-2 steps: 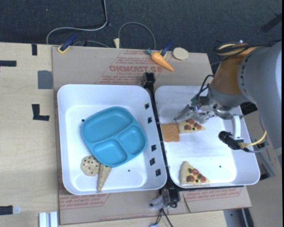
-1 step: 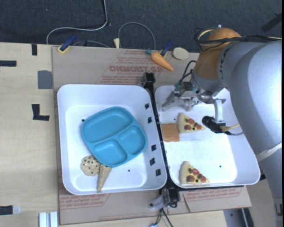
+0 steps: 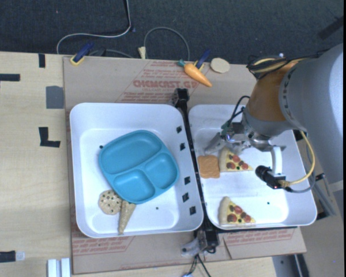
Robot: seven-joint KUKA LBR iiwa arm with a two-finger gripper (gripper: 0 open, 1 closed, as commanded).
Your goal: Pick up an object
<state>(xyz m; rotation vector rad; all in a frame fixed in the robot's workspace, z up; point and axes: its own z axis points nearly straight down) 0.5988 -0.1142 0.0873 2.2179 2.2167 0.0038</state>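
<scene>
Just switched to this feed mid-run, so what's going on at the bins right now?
The arm is reaching in from the right and its gripper is low over the right bin, just above a pizza slice that lies next to a square cracker. Nothing is visibly between its fingers. A second pizza slice lies nearer the front of that bin. The left bin has a blue divided plate, a cookie and a cone. A toy carrot lies on the bench behind.

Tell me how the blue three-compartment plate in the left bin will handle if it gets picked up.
The blue three-compartment plate looks like moulded plastic, so probably stiff and light for its size. Its smooth, glossy rim may slip between fingers. It lies flat and wide in the left white bin, so it is unlikely to roll, though a one-edge grip could tilt it.
</scene>
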